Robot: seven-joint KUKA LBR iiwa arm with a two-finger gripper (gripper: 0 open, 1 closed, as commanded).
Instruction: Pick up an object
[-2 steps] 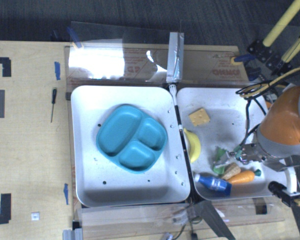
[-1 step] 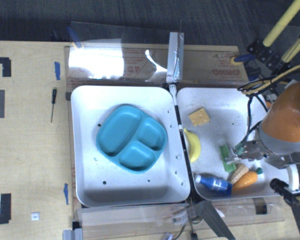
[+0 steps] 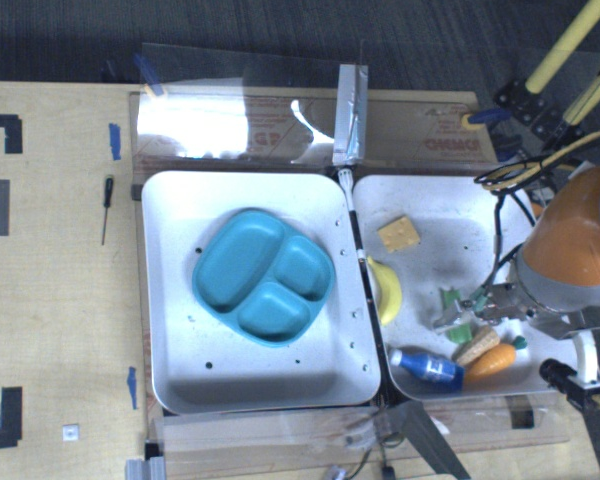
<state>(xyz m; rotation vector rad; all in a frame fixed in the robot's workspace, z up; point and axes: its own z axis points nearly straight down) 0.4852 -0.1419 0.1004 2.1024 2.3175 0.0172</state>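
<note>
The right bin (image 3: 435, 203) holds several small objects. A tan square cracker (image 3: 398, 234) lies near its back. A yellow banana (image 3: 386, 290) rests along its left wall. At the front lie a blue bottle (image 3: 429, 368), an orange carrot (image 3: 492, 360) and a tan block (image 3: 474, 345). A green piece (image 3: 448, 297) sits mid-bin. My gripper (image 3: 467, 312) hangs low over the green piece and the tan block, reaching in from the right under the orange-banded wrist (image 3: 570, 243). Nothing shows between its tips.
The left bin (image 3: 170, 268) holds a blue divided plate (image 3: 264, 275). A clear plastic sheet (image 3: 240, 118) and a metal divider post (image 3: 349, 113) stand behind the bins. Black cables (image 3: 510, 173) and yellow rods (image 3: 570, 33) crowd the right back corner.
</note>
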